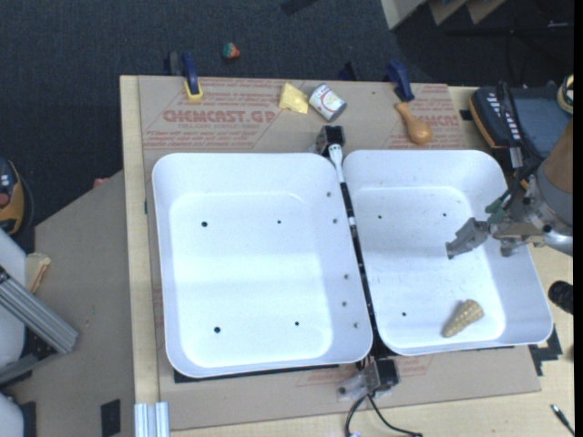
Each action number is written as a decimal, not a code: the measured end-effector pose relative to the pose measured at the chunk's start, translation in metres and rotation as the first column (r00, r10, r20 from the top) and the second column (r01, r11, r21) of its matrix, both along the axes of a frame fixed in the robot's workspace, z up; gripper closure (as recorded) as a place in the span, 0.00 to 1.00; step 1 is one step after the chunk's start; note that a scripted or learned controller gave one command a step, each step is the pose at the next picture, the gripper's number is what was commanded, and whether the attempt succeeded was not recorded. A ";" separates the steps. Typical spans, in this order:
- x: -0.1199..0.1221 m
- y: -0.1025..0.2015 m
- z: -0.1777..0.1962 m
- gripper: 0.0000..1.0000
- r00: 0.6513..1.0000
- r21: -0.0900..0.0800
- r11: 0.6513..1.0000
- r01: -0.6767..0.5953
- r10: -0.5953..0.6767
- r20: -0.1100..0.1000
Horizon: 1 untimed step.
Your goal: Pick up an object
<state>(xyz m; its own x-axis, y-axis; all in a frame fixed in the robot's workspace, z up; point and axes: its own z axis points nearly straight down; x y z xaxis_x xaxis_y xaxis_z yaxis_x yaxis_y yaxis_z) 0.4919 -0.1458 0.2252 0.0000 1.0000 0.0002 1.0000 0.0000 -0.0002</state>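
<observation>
Two shallow white bins are seen side by side on the surface (273, 385), a pale board with red printed lettering along its far edge. The left bin (182, 271) is smooth moulded plastic with rounded corners and a few small dark holes in its floor. The right bin (401, 176) is of the same make, its floor lightly speckled.

In the right bin a single object is found: a small tan cone (463, 318), ridged and tapering, lying on its side near the front right corner, its narrow tip pointing up and to the right. It is touched by nothing.

The arm is seen reaching in from the right, and the end effector (466, 238) is held over the right side of the right bin, well apart from the cone and farther back. One grey metal finger (470, 237) is made out angling down and to the left; whether the fingers are apart or together cannot be told from this slant, and nothing is seen between them.

Behind the bins, on the board, a yellow wedge (293, 99), a small white box (327, 102) and a wooden, pear-shaped piece (415, 127) are laid out. Two blue clamps (189, 74) are fixed at the board's far edge.
</observation>
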 end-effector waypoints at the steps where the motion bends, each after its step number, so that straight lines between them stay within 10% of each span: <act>1: 0.001 0.000 0.011 1.00 1.000 -0.002 1.000 -0.001 0.001 0.004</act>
<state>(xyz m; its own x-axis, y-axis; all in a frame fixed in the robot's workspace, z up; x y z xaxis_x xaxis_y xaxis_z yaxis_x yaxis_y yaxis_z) 0.4927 -0.1460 0.2359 -0.0010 1.0000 -0.0016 1.0000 0.0010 0.0035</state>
